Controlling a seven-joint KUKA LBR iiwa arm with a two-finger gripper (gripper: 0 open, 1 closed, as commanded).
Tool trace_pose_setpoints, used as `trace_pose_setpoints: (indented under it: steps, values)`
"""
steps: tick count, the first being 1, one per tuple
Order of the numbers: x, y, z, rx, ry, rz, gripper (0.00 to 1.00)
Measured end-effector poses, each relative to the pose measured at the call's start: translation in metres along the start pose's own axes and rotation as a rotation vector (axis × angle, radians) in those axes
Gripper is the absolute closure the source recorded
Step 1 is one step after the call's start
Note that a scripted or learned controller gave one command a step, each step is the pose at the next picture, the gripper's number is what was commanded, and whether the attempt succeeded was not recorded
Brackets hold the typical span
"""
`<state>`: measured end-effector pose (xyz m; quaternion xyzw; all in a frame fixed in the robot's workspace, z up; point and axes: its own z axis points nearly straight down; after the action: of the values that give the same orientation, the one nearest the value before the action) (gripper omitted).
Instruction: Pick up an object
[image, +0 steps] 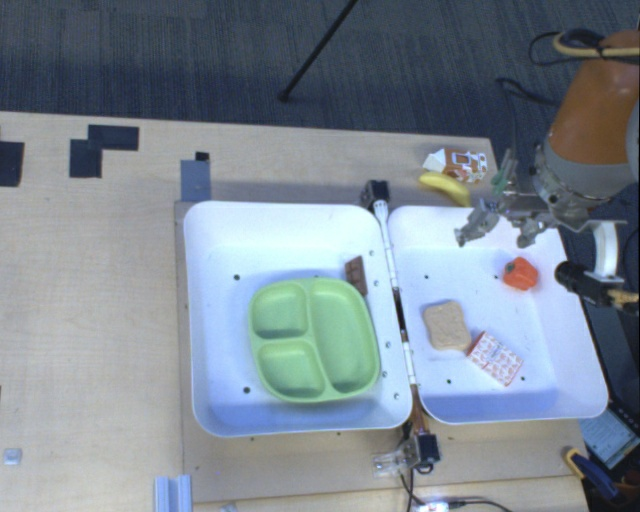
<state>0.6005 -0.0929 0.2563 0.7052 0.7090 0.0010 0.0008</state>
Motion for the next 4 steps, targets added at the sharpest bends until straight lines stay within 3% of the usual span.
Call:
trace_pose_setpoints:
  steps: [1, 2, 3, 4]
  values:
    - [-0.015, -0.089, 0.032, 0.002, 0.000, 0.003, 0.00]
    - [-0.039, -0.085, 0.168, -0.009, -0.003, 0.004, 0.00]
    - [-0.038, -0.082, 0.156, -0.015, -0.001, 0.003, 1.00]
    - [-0.038, -0.083, 0.157, -0.012, -0.001, 0.003, 0.00]
